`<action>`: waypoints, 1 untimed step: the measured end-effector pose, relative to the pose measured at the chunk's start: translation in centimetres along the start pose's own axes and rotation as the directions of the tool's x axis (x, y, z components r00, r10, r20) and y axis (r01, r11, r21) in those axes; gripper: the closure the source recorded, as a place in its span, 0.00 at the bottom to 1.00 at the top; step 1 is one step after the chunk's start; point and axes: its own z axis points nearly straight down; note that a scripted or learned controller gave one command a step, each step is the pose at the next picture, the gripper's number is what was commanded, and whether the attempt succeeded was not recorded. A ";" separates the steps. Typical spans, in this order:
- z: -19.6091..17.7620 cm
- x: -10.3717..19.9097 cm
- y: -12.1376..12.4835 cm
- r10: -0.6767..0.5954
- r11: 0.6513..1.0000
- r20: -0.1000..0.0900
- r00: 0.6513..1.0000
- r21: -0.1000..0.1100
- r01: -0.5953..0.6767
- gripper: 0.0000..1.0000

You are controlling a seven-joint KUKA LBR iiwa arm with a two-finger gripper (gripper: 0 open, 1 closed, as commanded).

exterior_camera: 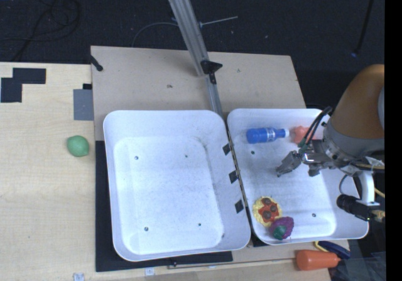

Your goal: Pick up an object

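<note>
A blue plastic bottle with a white cap (266, 134) lies on its side near the far rim of the right-hand shallow white bin (317, 226), an orange object (300, 133) just beside its cap; no label writing can be read. The grey two-finger gripper (284, 168) hangs over the bin's bare middle floor, its fingers spread apart and holding nothing. Near the front rim sit a yellow round toy with red spots (266, 209) and a purple-and-green toy (282, 228), touching. The left-hand white bin (119, 148) offers open floor. A green ball (78, 146) rests on the bench, well apart.
</note>
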 end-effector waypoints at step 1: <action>5.6 -0.9 -0.2 0.001 1.000 0.000 1.000 -0.001 -0.001 0.00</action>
